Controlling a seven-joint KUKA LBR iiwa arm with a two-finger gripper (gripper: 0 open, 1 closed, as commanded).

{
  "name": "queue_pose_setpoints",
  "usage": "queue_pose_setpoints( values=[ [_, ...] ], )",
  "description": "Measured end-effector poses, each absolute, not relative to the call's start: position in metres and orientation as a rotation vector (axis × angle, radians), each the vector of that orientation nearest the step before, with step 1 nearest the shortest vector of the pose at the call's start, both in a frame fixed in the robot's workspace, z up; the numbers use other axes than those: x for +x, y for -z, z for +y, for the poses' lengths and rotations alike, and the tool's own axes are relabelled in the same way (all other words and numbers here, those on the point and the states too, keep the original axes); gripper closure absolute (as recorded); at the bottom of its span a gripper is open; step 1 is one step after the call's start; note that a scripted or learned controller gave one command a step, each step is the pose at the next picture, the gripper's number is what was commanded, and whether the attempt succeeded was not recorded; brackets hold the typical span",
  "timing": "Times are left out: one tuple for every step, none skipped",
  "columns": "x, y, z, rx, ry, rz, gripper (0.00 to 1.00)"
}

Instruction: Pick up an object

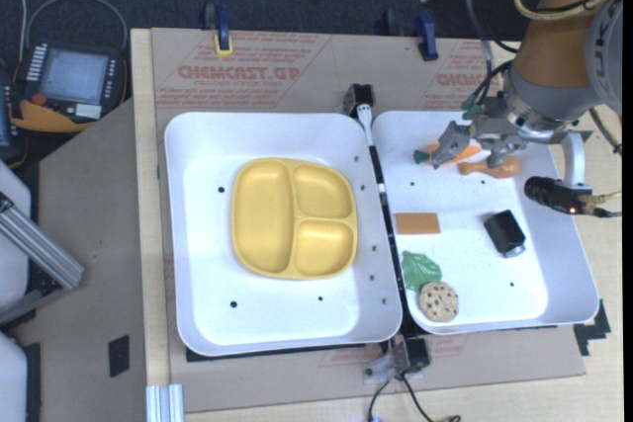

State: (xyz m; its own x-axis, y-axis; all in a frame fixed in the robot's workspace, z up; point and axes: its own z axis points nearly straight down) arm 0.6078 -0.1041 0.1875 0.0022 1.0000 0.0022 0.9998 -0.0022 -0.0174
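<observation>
One camera hangs fixed above the bench (297, 54), looking down at a slant from its near edge toward the far edge. It stands far enough back to take in both white bins, the left bin (188, 212) and the right bin (554, 292), edge to edge, with dark floor beyond the far edge. The arm (564, 35) enters from the right.

The jaws partly hide an orange object (487, 164) beneath them.
</observation>
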Motion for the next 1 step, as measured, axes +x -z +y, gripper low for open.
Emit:
queue_pose_setpoints(
  values=[
    [0.611, -0.1957, -0.104, -2.22, -0.002, -2.22, 0.0]
  ],
)
